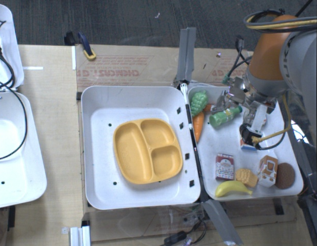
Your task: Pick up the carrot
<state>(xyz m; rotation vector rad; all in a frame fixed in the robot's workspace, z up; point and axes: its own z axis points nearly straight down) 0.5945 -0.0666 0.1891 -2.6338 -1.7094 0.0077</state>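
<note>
Hovering over the right bin, end effector near its back edge, grip state cannot be told, carrot lying against the bin's left wall, beside a green bottle.

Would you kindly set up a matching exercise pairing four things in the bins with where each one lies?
Things:
1. carrot
2. yellow divided plate
3. banana
4. brown round item

Places:
A. middle of the left bin
B. near edge of the right bin, below the small red carton
C. against the right bin's left wall, just below the green bumpy item
D. near right corner of the right bin

Pairs: 1-C, 2-A, 3-B, 4-D
</note>
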